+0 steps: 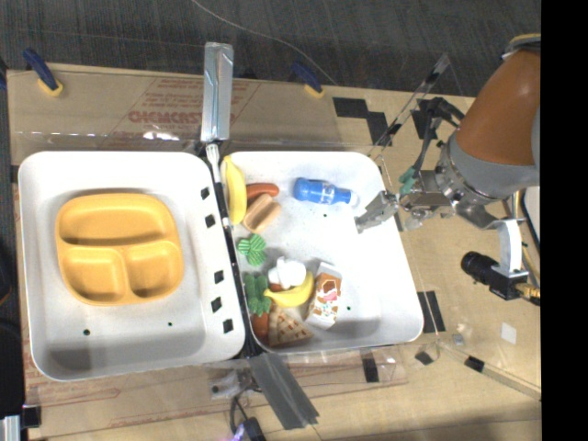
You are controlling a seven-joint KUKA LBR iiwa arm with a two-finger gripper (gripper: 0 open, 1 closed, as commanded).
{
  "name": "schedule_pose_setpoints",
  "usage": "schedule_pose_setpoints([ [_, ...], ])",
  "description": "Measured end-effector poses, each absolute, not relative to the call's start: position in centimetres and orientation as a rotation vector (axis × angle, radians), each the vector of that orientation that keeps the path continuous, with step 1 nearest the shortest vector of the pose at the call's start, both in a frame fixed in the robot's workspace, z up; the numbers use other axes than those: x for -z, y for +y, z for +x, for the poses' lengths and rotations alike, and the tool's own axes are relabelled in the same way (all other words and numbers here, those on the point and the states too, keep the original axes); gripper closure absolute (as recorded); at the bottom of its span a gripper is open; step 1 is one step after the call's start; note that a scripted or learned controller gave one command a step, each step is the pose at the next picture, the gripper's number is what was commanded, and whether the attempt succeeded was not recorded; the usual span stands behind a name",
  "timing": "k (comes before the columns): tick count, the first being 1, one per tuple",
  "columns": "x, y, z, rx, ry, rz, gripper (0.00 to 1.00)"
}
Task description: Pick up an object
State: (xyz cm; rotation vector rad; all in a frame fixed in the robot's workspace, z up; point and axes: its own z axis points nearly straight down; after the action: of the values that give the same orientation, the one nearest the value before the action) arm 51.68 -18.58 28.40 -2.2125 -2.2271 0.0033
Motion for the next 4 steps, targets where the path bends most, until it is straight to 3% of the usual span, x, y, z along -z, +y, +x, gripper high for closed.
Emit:
schedule_pose_setpoints([
  [1,-15.5,-19.4,57.7,-0.014,-2.039,-2.372,0.00],
  [2,-20.4,-16.4,56.7,0.000,-2.199,-2.242,0.00],
  [3,-18.7,-10.9,56.2,-0.003,-2.139,-2.295,0.00],
  [4,-18.0,-12.5,58.8,-0.004,-1.930,-2.477,0.00],
])
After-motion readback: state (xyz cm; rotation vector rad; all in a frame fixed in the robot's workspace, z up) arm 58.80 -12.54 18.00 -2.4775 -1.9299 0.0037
